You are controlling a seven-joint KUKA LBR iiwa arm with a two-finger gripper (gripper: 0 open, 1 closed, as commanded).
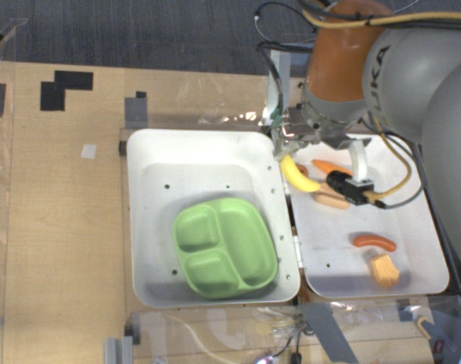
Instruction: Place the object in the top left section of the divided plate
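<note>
Claw hangs over the right bin's top-left corner with the banana just below it (grip unreadable from here), while the plate waits down-left in the other bin, its sections bare, so nothing's placed yet.

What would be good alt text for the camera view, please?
A grey and orange robot arm reaches over the right white bin, which holds a banana, a sausage and other toy foods. The left bin holds a green divided plate.
</note>
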